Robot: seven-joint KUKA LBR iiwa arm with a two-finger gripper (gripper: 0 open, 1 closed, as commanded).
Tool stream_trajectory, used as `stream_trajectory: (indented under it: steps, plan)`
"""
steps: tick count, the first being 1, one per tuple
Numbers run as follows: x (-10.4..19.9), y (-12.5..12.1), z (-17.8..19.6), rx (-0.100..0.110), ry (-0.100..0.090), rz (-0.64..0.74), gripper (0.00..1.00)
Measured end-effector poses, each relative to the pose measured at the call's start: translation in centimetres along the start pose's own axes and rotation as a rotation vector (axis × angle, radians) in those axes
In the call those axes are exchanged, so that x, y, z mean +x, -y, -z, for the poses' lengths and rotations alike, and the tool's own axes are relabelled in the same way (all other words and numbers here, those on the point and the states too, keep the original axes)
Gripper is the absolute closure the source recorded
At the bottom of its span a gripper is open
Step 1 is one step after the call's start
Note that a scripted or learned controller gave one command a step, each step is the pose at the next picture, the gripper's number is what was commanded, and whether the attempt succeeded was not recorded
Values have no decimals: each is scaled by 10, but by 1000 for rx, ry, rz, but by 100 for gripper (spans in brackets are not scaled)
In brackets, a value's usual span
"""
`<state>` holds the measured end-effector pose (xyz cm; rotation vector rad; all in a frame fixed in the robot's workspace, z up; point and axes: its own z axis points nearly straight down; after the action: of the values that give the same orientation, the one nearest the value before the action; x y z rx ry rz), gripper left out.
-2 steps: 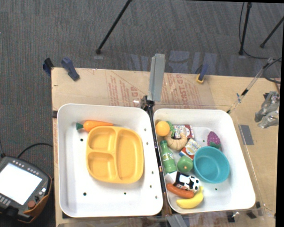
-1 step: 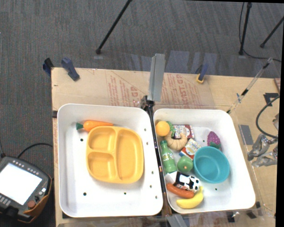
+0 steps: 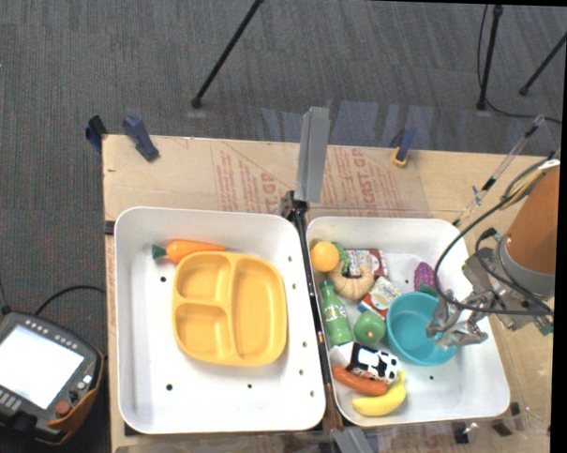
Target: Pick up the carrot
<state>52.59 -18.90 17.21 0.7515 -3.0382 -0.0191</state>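
The orange carrot with a green stem end [image 3: 191, 250] is lying in the left shallow white bin [image 3: 132, 355], near that bin's far edge, touching or just beside the upper left corner of the yellow three-compartment plastic tray [image 3: 230, 309] that is resting flat in the middle of the same bin. The grey arm with its orange band [image 3: 546, 218] is reaching in from the right over the right shallow white bin [image 3: 487, 389], well apart from the carrot. Its two-finger gripper [image 3: 453, 328] is hanging over the right rim of a teal plastic bowl [image 3: 413, 328]; the metal parts there are overlapping one another, so whether the claw is spread or pressed together I cannot tell, and nothing is showing between its tips. Toy food is crowding the right bin's left half: an orange ball-shaped fruit [image 3: 324, 256], a tan bagel-like ring [image 3: 352, 283], a green bottle [image 3: 334, 313], a green pepper-like piece [image 3: 369, 326], a purple eggplant-like piece [image 3: 426, 275], a red sausage-shaped piece [image 3: 357, 381] and a yellow banana [image 3: 383, 400]. A grey handheld controller with a bright screen [image 3: 31, 373] is sitting on the floor at lower left.
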Motion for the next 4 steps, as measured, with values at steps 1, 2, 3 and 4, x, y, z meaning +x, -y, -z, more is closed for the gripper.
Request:
stream_trajectory:
  steps: [1,2,3,4]
  plan:
    - [48,1,173,26,19,10,100]
    - [50,-2,-11,0,1,89,100]
    - [41,2,128,28,19,108,100]
    - [-19,-28,41,7,6,-11,100]
